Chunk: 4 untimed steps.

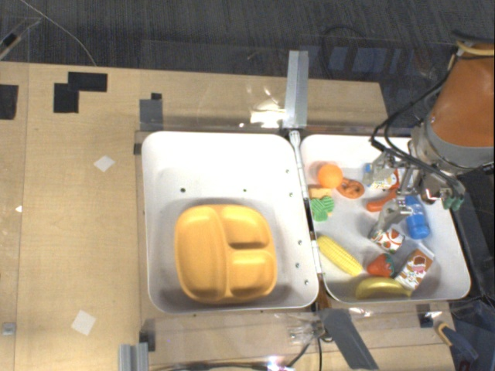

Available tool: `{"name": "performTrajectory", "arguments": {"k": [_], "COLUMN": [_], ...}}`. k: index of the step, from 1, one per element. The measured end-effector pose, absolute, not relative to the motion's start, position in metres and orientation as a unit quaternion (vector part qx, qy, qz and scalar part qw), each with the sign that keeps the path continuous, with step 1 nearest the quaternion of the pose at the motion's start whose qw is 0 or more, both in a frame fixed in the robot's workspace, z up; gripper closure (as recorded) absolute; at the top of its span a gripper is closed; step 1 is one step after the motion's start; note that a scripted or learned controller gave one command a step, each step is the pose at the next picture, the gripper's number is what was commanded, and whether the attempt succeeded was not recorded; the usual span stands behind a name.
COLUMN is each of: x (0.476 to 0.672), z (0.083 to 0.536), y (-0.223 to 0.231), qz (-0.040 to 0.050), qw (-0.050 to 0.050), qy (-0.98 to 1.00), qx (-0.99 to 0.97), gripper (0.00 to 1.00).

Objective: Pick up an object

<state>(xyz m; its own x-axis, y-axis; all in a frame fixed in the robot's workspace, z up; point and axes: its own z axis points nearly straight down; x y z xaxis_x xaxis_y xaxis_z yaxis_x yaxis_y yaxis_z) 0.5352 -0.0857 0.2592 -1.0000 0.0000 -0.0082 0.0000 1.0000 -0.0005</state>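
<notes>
Bench: a pale wood top (69, 230) is being shown across the near and left part of the view, with small pale tape squares (104, 163) stuck to it and black patches (77, 90) sitting toward its far left.

Floor: dark carpet (193, 10) is being seen past the bench's far edge, with a thin cable lying across it.

Left bin: a shallow white tray (209, 157) is being taken up by one thing, a yellow divided plate (225, 250) lying flat in its near half.

Right bin: the second white tray (456, 277) is being crowded with toy food, just beside the left one, with a metal bracket (297, 91) standing at the far end of the seam between them.

Near row: a yellow banana (381, 287) is lying against the near wall, with a corn cob (340, 255) just to its left and a small printed carton (415, 267) to its right.

Middle: a red and white piece (387, 240) is being crowded against a blue bottle-like item (417, 224), and a green leafy piece (321, 207) is sitting by the left wall.

Far row: an orange ball (329, 175) is being seen near the far-left corner, touching a round reddish piece (352, 188).

Arm: the grey body with the orange band (464, 107) is being hung over the right bin's far right side.

Gripper: the gripper (396, 211) is being held down among the middle items; whether its fingers are released or clenched can't be told, too much clutter around the tips.
</notes>
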Motion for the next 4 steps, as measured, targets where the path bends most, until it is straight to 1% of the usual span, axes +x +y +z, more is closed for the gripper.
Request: {"name": "performTrajectory", "arguments": {"k": [1,2,3,4], "x": [0.538,0.557,0.57,0.657], "z": [0.11,0.09,0.184,0.09], "y": [-0.094,-0.154,-0.119,-0.124], "qz": [-0.0017,-0.0017,0.0009,0.0], "qw": [0.014,0.009,0.005,0.001], "qy": [0.995,0.992,0.962,0.949], "qx": [0.095,0.128,0.274,0.316], "gripper": [0.0,0.0,0.0,0.0]}}
